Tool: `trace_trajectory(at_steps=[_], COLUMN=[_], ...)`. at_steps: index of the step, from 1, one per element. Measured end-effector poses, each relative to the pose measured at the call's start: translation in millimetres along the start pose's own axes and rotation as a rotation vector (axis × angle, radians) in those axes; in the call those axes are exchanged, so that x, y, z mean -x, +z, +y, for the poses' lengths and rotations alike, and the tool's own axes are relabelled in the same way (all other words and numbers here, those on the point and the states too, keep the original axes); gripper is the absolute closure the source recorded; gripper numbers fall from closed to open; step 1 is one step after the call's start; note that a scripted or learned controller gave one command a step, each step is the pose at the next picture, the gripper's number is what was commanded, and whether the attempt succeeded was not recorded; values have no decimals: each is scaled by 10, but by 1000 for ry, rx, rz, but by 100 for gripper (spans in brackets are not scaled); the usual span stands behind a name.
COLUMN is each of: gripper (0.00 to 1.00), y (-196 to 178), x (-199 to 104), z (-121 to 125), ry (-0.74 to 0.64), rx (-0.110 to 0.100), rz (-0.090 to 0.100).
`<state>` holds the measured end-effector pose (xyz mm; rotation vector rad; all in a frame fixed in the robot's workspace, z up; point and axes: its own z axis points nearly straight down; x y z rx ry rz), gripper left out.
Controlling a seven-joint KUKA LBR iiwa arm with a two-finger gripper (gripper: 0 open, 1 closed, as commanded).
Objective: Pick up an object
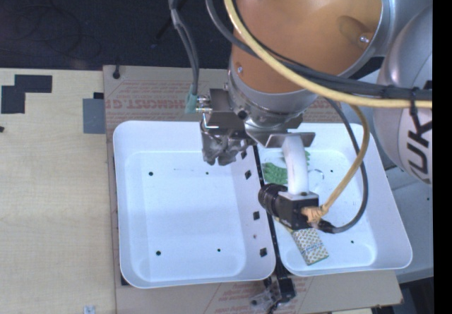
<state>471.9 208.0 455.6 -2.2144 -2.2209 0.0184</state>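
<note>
My gripper (222, 153) hangs low over the far right corner of the left bin (176, 228), close to the divide between the two bins. Nothing shows beneath it on the bin floor. In the right bin (364, 238) a green crumpled object (274, 173) lies near the far left side, partly hidden by the arm's white tube. A small packet with a fine checked pattern (311, 246) lies near the front of that bin. The big orange and grey wrist covers the far part of both bins.
A white tube and a black cylinder (286, 205) with a yellow cable hang from the arm over the right bin. A cardboard sheet (148, 94) lies under the bins. Pale wooden benchtop (49, 192) stretches to the left.
</note>
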Motion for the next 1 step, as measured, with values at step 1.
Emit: trace_trajectory(at_steps=[1], gripper=[0], y=[-37], x=[-14], z=[34], ry=[-1], rx=[8], rz=[3])
